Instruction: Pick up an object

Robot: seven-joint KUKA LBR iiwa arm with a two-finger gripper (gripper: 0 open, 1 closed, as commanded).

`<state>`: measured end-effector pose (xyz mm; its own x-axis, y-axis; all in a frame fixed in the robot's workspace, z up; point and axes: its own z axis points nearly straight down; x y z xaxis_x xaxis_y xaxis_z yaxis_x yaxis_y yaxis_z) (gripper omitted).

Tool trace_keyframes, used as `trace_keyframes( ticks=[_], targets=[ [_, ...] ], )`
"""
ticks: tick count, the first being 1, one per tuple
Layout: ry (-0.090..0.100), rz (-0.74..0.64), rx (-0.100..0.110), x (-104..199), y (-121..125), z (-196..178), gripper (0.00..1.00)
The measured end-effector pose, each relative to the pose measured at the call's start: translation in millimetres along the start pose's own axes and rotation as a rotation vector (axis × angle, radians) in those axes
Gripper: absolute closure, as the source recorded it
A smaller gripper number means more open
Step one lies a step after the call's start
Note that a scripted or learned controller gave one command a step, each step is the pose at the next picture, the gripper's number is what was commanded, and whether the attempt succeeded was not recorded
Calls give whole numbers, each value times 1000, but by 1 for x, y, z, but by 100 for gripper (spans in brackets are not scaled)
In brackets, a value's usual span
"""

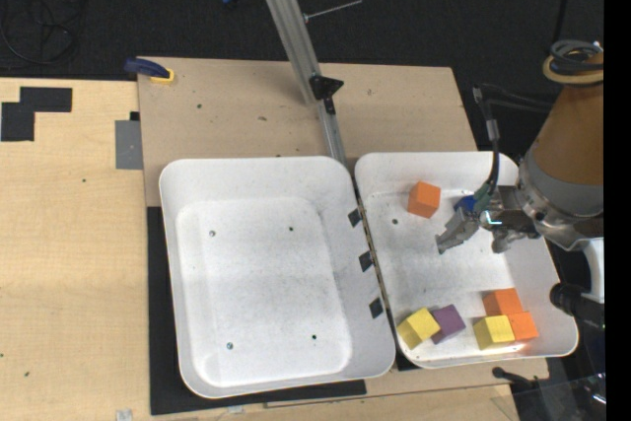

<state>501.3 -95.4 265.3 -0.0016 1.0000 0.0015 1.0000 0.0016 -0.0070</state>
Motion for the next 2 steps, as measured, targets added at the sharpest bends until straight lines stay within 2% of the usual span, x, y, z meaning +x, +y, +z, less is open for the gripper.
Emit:
trace_keyframes(
  ticks=[1,2],
  targets=[
    [-1,6,-5,-2,0,-2,0],
    [1,3,3,8,-2,57,0]
  ],
)
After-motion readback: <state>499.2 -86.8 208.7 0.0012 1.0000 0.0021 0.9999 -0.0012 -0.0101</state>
